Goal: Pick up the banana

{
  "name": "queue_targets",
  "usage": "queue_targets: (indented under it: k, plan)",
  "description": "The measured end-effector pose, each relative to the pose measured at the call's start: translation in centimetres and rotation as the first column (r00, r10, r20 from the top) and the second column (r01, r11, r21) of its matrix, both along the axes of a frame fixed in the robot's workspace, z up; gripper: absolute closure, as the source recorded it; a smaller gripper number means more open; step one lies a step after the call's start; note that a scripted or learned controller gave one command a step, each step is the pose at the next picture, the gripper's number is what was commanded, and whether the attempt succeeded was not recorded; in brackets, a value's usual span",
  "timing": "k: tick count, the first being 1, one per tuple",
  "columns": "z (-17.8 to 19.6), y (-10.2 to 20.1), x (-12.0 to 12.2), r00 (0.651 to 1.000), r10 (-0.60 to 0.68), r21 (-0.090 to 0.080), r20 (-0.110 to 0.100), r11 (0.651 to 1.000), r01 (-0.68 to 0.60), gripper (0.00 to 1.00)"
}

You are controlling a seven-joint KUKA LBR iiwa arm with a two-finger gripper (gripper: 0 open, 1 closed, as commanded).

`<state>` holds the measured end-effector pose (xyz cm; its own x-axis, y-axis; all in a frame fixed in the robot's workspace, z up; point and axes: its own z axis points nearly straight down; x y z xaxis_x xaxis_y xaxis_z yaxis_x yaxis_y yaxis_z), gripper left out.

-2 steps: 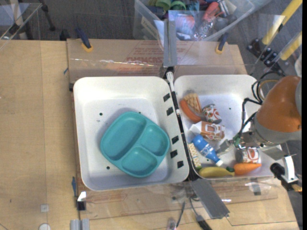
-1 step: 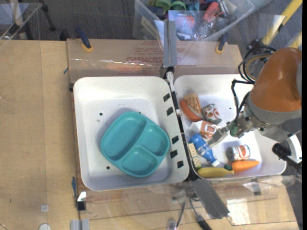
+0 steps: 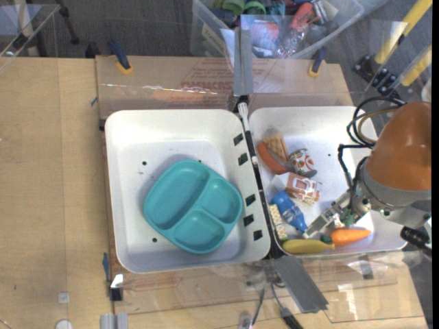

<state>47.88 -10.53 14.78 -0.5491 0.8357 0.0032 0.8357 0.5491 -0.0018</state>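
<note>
In the left bin [image 3: 123, 184] we see a teal divided plate [image 3: 192, 205] lying flat. In the right bin [image 3: 322, 125] we find an orange carrot [image 3: 350, 236], a blue bottle [image 3: 291, 213], a small printed carton [image 3: 302, 187] and a waffle-like toy [image 3: 274, 151] near the divider. Beyond the bins we see a clear tub of mixed toys [image 3: 274, 9] on a cardboard sheet [image 3: 171, 81].

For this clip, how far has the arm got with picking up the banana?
Done: the arm has reached into the right white bin, and its gripper sits low, just above the yellow banana. In hand: nothing visibly; the banana lies on the bin floor beside the orange carrot. Left: grasp and lift it.
</note>
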Motion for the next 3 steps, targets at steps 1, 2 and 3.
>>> queue_targets:
  k: [1,2,3]
  plan:
    - [-2.8,0.7,0.2,0.988,0.155,-0.001,0.004,0.988,-0.155,0.00]
    - [-5.6,0.3,1.0,0.999,0.041,-0.005,0.033,0.999,-0.041,0.00]
    - [-4.7,0.1,0.9,0.999,0.039,-0.008,0.032,0.999,-0.038,1.00]
